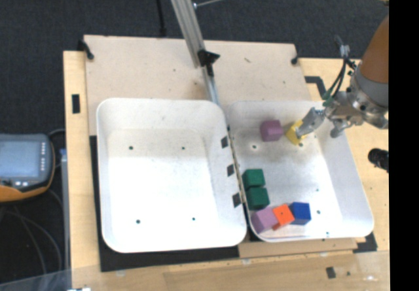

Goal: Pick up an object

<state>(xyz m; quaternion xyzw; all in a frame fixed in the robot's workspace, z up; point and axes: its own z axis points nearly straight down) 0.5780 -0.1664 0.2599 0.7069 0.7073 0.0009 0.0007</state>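
I am reaching in from the right with my pincer (302, 127) over the right bin (340, 172); it is clamping a yellow block (294, 133) just beside a purple block (271, 130). Below in that bin are lying 2 green blocks (255, 188), a lilac block (264, 219), an orange block (283, 215) and a blue block (300, 212).

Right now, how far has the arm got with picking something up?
Done: the gripper has reached into the right bin, at the yellow block beside the purple block. In hand: nothing clearly gripped. Left: closing on a block and lifting it.
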